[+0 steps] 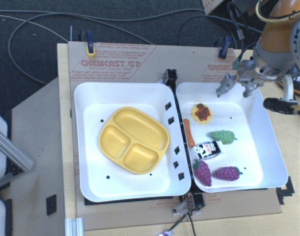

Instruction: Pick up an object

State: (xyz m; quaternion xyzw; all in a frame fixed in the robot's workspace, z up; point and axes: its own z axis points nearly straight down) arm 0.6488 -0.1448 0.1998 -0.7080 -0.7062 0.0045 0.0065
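**A:** Where is your hand right now?

**B:** My hand point(236, 86) hangs over the far rim of the right bin point(272, 146), at about twelve o'clock of that bin. Its two fingers stand apart, with nothing between them.

**A:** And what is there to pick?

**B:** Everything loose lies in the right bin. A small pizza toy point(201, 113) sits nearest me, at about eleven o'clock. An orange carrot stick point(188, 132) lies along the nine o'clock wall. A green leafy piece point(223, 136) is near the middle, and a black-and-white carton point(207, 150) lies just beside it. Two purple grape bunches point(203, 173) point(227, 173) lie at six o'clock. The left bin point(86, 146) holds a yellow divided tray point(134, 139).

**A:** Which would you go for?

**B:** The green piece, I think. It looks like light hollow plastic, stiff but smooth, so it may slip. It lies apart from the walls, and I would close across its narrow width at the middle.

**A:** Any you would avoid?

**B:** The carrot. It lies against the wall, leaving little room for a finger there. The pizza looks flat and low, hard to get under.
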